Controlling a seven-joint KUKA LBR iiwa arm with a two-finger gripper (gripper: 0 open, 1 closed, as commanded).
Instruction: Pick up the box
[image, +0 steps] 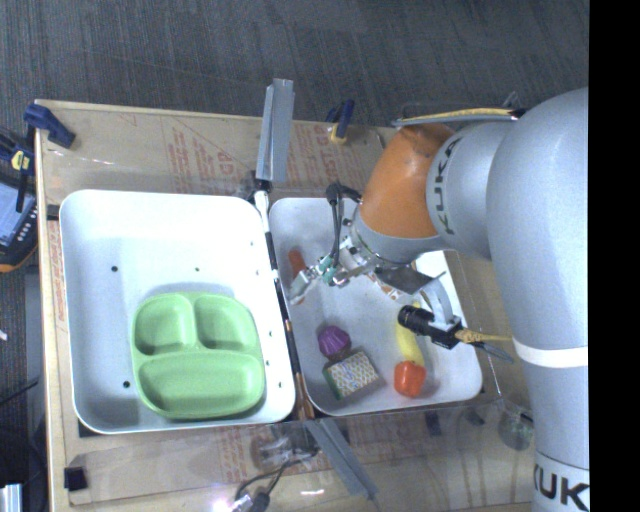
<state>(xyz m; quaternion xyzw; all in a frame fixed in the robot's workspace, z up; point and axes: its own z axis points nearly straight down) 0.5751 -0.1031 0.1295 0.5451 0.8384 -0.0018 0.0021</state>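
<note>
The box (352, 374) is small, with a speckled multicoloured pattern, and lies flat near the front edge of the right bin (300, 215). My gripper (322, 272) hangs over the left middle of that bin, behind the box and well apart from it. Nothing is seen in the gripper.
A purple item (334, 341) lies just behind the box. To the box's right lie a red-orange item (409, 378) and a yellow one (407, 346). A small orange-red piece (296, 261) sits by the bin's left wall. The left bin (90, 220) holds a green divided tray (198, 355).
</note>
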